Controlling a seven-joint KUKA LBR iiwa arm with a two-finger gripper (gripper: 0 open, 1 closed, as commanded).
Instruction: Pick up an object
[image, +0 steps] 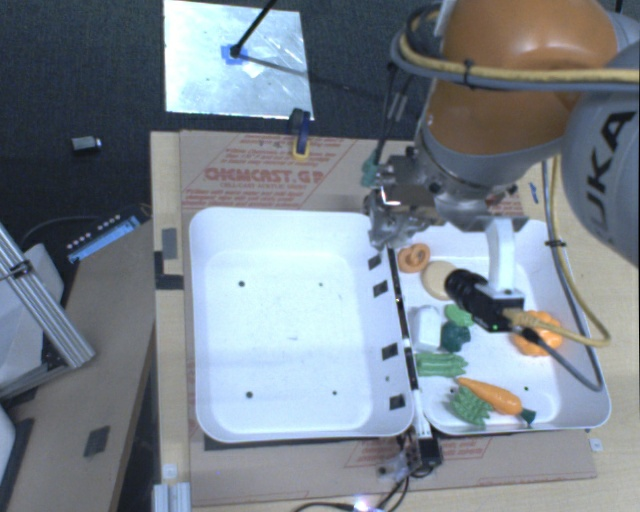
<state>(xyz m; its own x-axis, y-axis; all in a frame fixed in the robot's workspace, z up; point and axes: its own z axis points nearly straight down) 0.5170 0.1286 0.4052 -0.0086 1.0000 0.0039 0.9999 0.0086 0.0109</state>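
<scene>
Carrot (490, 396) beside bumpy green toy (466, 406)

Single arm (604, 150), grey, entering from the right of the view. An orange band (520, 60) sits above the wrist (455, 190), which is pitched down and to the left. The hand (388, 225) hangs below the wrist, pointing downward, right of centre.

Two white bins: left bin (290, 330) left of the gripper (386, 230), right bin (578, 395) under and right of it. Three orange things: a disc (413, 258) just beside the gripper, a lump (535, 330) and a carrot (492, 396) farther off. Three green things: teal piece (457, 330), pod (440, 363), knobbly piece (467, 405). One cream oval (437, 278) by the disc.
</scene>
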